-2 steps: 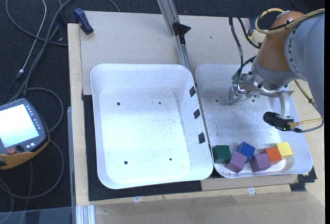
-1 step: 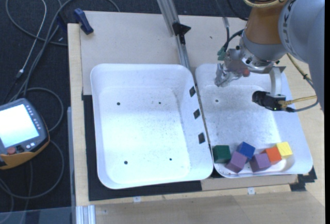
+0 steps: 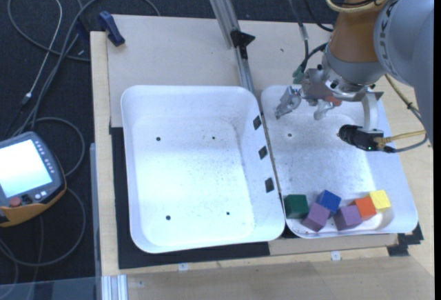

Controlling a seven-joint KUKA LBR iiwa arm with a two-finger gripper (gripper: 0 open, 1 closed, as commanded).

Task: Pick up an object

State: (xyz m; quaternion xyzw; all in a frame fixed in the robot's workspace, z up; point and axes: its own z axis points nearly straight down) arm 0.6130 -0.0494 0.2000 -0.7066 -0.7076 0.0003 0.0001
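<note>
Blocks sit in a row along the near edge of your right bin [image 3: 344, 154]: green [image 3: 297, 205], purple [image 3: 318, 215], blue [image 3: 329, 200], another purple [image 3: 348, 216], orange [image 3: 365, 207], yellow [image 3: 380, 199]. Farther back, your gripper [image 3: 304, 107] hangs above the bin with fingers apart, holding nothing.

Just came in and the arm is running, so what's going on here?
The grey arm's gripper hangs over the far end of the right bin, open, with nothing between its fingers. The blocks sit along that bin's near edge: green, blue, two purple, orange, yellow. None is picked up yet.
</note>
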